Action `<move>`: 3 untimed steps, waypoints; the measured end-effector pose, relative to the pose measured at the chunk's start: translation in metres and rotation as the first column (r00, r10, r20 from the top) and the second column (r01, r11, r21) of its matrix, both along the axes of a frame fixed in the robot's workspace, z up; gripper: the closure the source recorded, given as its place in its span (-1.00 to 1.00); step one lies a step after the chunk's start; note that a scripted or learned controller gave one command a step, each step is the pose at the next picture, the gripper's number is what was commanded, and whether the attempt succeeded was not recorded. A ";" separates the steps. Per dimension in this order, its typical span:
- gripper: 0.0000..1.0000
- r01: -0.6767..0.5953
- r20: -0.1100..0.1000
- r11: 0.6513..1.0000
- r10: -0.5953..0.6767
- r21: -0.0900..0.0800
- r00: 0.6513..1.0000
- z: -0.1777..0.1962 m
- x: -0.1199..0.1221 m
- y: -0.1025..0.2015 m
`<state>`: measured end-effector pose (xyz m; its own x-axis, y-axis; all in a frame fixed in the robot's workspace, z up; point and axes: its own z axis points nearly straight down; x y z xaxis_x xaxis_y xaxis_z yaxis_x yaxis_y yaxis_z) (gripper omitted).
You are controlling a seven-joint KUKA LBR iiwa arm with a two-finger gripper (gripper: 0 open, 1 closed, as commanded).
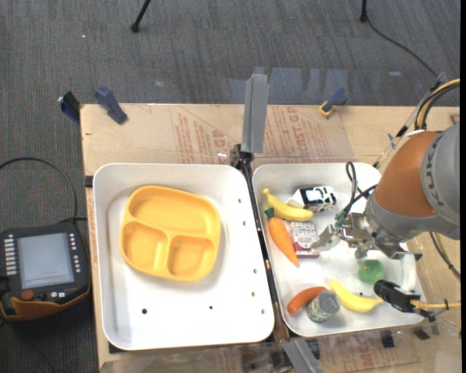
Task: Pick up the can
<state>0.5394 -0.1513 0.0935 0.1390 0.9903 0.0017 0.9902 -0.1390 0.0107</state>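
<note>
The can [323, 307] stands near the front edge of the right bin [349, 329], between a red pepper [304, 299] and a banana [355, 297]. The gripper [335, 237] hovers farther back in that bin, apparently over a small box [302, 235]; I cannot tell how its jaws stand.

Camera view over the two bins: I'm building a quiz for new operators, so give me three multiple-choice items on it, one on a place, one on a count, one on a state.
1. Where is the can?
A. left bin
B. near edge of the right bin
C. on the floor

2. How many bananas are in the right bin?
A. one
B. two
C. four

3. How does the yellow tray lie?
A. flat in the left bin, compartments up
B. propped on its edge
C. stacked on the can

Answers:
1 B, it sits between the red-orange piece and a banana.
2 B, the other banana lies farther back.
3 A, its three compartments face up.
</note>
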 end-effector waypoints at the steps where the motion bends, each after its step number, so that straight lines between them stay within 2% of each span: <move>1: -1.00 0.078 -0.015 0.997 -0.078 0.000 0.997 -0.007 0.091 -0.007; 2: -1.00 0.143 -0.016 0.990 -0.143 0.000 0.990 -0.007 0.056 0.030; 3: -1.00 0.109 -0.041 0.994 -0.109 0.004 0.993 -0.012 0.098 -0.009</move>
